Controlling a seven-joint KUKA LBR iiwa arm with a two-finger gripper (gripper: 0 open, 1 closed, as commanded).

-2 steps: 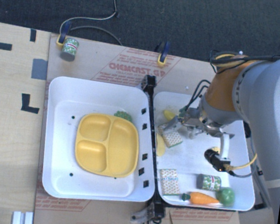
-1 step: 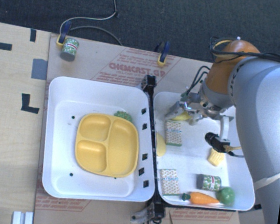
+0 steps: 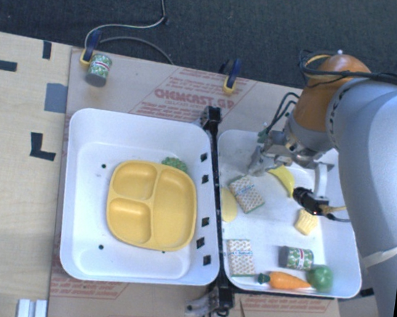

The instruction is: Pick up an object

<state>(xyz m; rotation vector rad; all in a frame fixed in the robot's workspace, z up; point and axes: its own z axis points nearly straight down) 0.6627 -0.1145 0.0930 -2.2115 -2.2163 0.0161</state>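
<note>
- Two shallow white bins side by side on a cardboard sheet: left bin (image 3: 82,174), right bin (image 3: 344,244), meeting at a black clamped seam.
- In the left bin, one yellow divided plate (image 3: 152,205) with three compartments; one small green item (image 3: 176,164) peeking out at the plate's far edge, touching it.
- In the right bin, counted against the plate as landmark: two patterned packets, one packet (image 3: 247,195) just right of the plate's upper corner across the seam, a second packet (image 3: 240,256) right of the plate's lower corner.
- One pale yellow flat piece (image 3: 228,210) between those packets, hard against the seam.
- One banana (image 3: 282,179) farther right of the plate, level with its far edge.
- One short corn piece (image 3: 307,222), right of the banana and nearer the camera.
- One small can (image 3: 296,259), one carrot (image 3: 285,281) and one green round item (image 3: 321,277), clustered well right of the plate's lower corner.
- Outside the bins, one more small can (image 3: 98,68) beyond the plate's upper left, on the cardboard.
- Gripper (image 3: 258,162) down inside the right bin, reaching from the grey arm with its orange band.
- Upper packet just below and slightly left of the fingertips, near them, contact impossible to confirm; banana just right of them.
- Nothing seen between the fingers; whether spread or closed, cannot tell at this angle.
</note>
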